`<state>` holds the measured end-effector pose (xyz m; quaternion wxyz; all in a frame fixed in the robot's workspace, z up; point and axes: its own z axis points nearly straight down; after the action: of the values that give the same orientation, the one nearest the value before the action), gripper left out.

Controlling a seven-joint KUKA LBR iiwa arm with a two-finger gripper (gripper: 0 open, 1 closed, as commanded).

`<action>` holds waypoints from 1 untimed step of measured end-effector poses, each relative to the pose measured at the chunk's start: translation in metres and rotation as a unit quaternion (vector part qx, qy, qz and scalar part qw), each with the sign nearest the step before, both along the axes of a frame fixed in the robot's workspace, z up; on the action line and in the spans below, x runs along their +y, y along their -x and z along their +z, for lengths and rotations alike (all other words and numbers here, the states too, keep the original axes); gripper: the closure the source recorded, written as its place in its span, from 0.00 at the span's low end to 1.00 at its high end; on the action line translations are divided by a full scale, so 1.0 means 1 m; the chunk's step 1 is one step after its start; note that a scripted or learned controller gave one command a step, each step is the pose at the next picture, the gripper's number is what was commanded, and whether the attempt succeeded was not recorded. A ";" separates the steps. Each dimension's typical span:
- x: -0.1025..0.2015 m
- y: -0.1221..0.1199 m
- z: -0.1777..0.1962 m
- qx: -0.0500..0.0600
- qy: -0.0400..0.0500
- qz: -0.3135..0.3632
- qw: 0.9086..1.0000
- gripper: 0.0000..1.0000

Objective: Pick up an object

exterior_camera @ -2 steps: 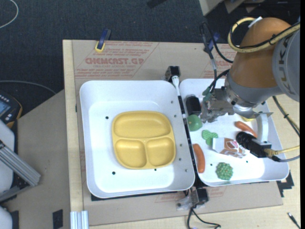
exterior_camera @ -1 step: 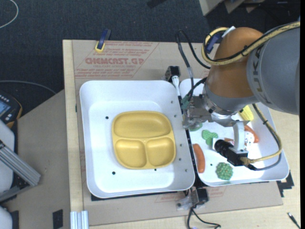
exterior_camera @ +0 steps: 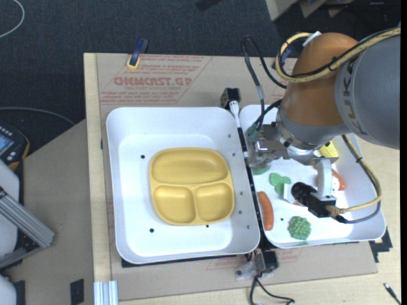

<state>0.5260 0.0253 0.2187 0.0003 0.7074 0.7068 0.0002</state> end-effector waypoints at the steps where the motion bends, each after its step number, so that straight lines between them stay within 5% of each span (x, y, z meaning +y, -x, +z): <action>1: 0.011 0.015 0.004 0.002 -0.001 0.001 1.000 1.00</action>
<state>0.5112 0.0361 0.2232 -0.0018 0.7065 0.7077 -0.0007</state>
